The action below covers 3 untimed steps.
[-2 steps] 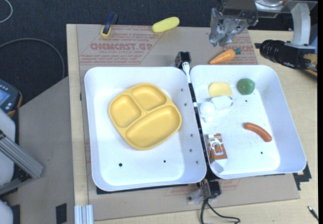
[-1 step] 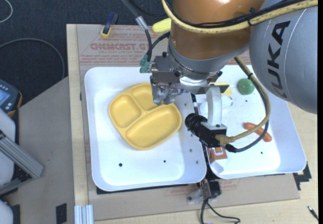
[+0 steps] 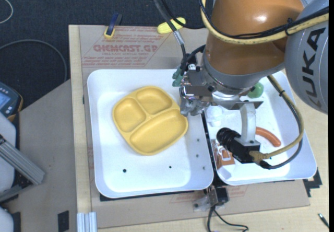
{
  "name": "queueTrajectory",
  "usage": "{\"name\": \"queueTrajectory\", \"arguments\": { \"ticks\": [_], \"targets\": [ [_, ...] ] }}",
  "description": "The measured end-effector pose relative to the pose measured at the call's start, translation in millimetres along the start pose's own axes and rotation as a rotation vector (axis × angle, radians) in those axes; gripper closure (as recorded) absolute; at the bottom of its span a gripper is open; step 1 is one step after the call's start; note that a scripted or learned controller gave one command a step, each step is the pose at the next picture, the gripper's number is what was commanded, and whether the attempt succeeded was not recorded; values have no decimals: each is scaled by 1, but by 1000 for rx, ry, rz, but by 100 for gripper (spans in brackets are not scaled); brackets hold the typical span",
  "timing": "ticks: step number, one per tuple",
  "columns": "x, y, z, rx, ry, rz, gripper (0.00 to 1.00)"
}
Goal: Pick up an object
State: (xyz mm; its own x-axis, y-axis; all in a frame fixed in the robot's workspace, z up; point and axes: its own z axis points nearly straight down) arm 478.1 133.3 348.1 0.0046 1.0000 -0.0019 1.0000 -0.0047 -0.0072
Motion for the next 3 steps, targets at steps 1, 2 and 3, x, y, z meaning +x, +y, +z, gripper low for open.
{"name": "queueTrajectory", "arguments": {
  "ticks": [1,2,3],
  "targets": [
    [3,1,-12,-7,3,-4,100],
    [3,2,-22,-9,3,-4,100],
    [4,2,-32,-11,4,-4,100]
  ]
}}
